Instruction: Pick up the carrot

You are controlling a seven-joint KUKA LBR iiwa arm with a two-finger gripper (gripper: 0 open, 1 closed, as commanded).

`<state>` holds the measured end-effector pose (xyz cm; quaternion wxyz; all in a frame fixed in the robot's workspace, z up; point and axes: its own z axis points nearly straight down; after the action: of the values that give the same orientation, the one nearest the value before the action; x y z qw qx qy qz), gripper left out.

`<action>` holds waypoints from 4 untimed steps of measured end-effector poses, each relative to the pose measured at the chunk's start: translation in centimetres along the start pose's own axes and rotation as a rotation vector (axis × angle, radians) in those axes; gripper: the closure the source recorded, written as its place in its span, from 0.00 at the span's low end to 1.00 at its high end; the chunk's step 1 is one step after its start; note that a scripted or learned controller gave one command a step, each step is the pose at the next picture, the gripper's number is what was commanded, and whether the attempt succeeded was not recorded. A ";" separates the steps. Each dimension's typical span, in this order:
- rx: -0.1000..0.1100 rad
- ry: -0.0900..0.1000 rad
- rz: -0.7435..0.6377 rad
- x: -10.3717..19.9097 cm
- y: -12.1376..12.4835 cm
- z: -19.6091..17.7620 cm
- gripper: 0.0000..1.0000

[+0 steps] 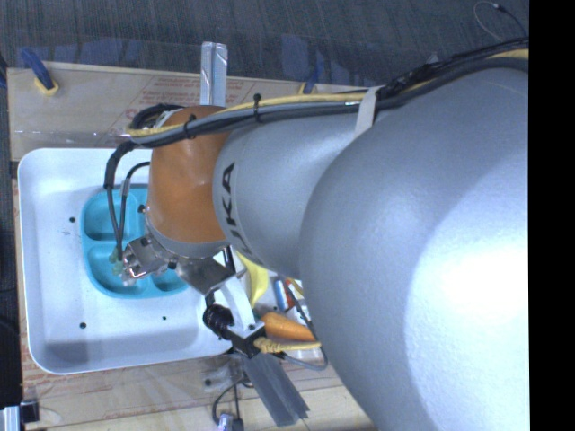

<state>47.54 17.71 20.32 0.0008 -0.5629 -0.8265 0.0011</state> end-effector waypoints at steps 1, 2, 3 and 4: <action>0.007 0.001 0.435 -0.6 -0.3 5.4 1.00; 0.006 0.000 0.903 2.4 0.8 2.2 1.00; 0.006 0.000 0.492 3.5 1.3 7.8 1.00; 0.005 0.000 0.798 3.8 1.4 7.1 1.00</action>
<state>47.44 21.80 13.22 0.0015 -0.8398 -0.5429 0.0034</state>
